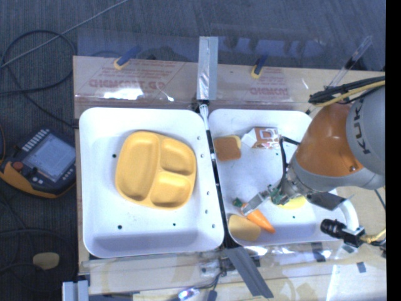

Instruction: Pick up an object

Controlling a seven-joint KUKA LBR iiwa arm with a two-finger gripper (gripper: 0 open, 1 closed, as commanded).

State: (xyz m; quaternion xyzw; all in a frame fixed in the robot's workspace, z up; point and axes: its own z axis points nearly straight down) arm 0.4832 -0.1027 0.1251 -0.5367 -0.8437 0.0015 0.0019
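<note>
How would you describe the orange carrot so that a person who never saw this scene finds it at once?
Look in the right bin, at its near edge close to the divider between the two bins. The carrot lies there, just below the gripper. It is small, pointed and bright orange, unlike the rounded yellow-tan piece touching it.

A grey-screened orange control pendant point(39, 165) lies on the dark carpet point(37, 17) left of the table point(94, 74). Black cables point(25, 42) loop near it.
</note>
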